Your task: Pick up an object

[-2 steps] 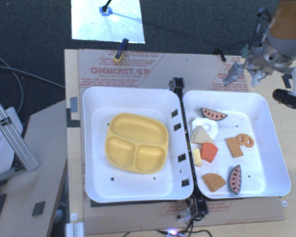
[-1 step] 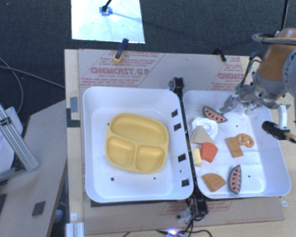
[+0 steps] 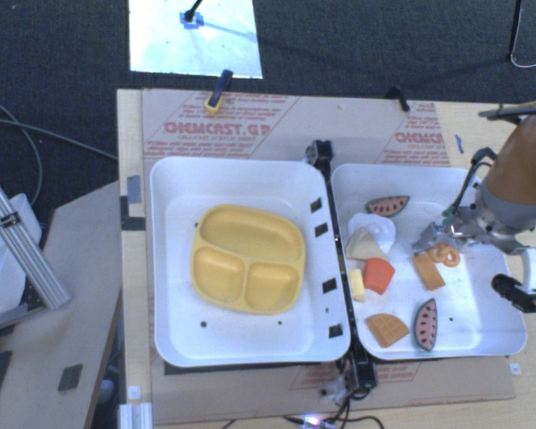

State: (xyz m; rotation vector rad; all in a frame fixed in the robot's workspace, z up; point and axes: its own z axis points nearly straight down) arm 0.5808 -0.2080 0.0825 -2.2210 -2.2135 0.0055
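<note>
My gripper hangs low over the right bin, near its right side. Right under its tip lies an orange pretzel, touching a tan cracker. Whether the gripper touches the pretzel is unclear. Further left in this bin are a red block, a pale cheese wedge, a white piece and a small yellow piece. One watermelon slice lies at the back, another at the front beside a toast piece.
The left bin holds a yellow divided plate. A black clamp rail runs between the bins. The arm's orange band and a black part overhang the right bin's right edge.
</note>
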